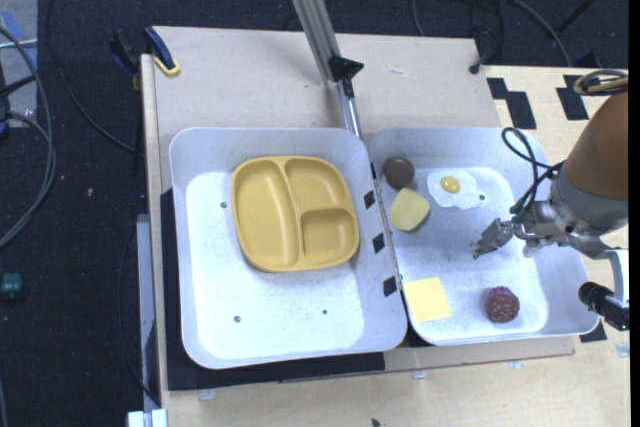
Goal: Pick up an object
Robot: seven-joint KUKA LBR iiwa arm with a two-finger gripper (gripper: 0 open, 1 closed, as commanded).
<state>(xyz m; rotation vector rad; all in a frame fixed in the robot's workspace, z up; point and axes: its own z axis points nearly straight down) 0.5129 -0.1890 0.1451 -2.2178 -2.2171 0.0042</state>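
Observation:
The right bin (560, 320) holds a brown ball (399, 172), a pale yellow potato-like piece (409, 210), a fried egg (455, 187), a flat yellow cheese square (427, 299) and a dark red berry (502, 304). My gripper (495, 240) hangs over the middle of this bin, coming in from the right. It sits below the egg and above the berry, with nothing seen between its fingers (487, 245). A yellow divided plate (296, 213) lies in the left bin (200, 315).
A slanted metal pole (310, 5) rises from the bench behind the bins. The divider between the bins carries black clips (380, 240). Cables and a blue-yellow tool (160, 52) lie at the bench's back left.

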